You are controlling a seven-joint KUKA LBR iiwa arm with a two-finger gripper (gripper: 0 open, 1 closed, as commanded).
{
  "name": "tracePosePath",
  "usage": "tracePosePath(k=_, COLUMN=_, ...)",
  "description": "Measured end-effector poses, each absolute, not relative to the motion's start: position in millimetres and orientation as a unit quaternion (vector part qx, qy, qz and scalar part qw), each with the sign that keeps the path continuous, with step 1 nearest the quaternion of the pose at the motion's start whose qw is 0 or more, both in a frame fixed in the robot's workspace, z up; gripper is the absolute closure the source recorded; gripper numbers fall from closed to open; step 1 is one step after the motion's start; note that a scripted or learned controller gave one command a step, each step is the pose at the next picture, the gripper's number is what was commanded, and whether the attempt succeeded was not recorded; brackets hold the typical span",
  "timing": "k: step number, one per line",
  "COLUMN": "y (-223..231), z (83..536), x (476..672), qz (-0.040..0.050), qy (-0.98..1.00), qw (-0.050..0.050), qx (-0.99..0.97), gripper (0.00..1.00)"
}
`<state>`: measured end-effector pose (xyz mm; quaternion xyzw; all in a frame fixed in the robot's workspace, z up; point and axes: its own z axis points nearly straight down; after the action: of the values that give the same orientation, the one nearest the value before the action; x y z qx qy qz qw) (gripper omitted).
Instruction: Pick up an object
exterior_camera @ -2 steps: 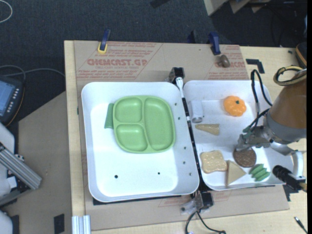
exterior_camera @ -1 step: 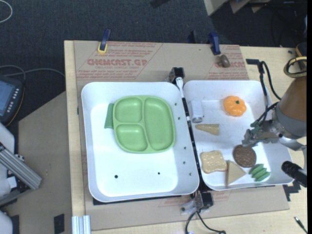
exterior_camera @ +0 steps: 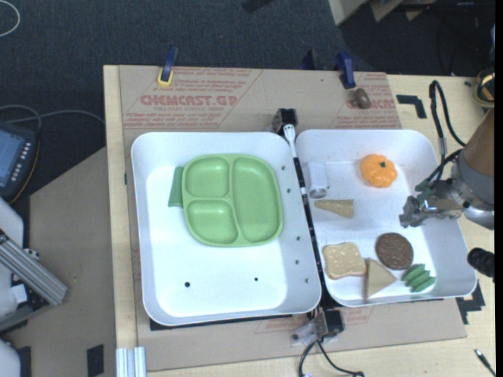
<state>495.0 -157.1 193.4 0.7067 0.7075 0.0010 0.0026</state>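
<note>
A: Camera view: the hand (exterior_camera: pixel 414 210) is seen at the right bin's (exterior_camera: pixel 346 151) right side, just right of and slightly above the brown cookie (exterior_camera: pixel 394 250). Whether it is released or clenched cannot be told; nothing is seen between it.

B: Where is a likely target placed?

A: The cookie is taken as the likely one. A bread slice (exterior_camera: pixel 343 260), a tan wedge (exterior_camera: pixel 378 277) and a green pod (exterior_camera: pixel 418 277) are crowded beside it. A neighbour could be struck, or the flat cookie missed.

B: And the orange fruit (exterior_camera: pixel 378 170)?

A: It is set well above the cookie; being round, it could be rolled away.
</note>
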Motion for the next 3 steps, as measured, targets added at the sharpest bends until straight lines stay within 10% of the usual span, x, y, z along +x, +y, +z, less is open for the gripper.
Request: tracePosePath(k=3, y=-73, z=224, x=556.0, qz=0.0013, qy=0.709, qw=0.001, qx=0.705, gripper=1.0)
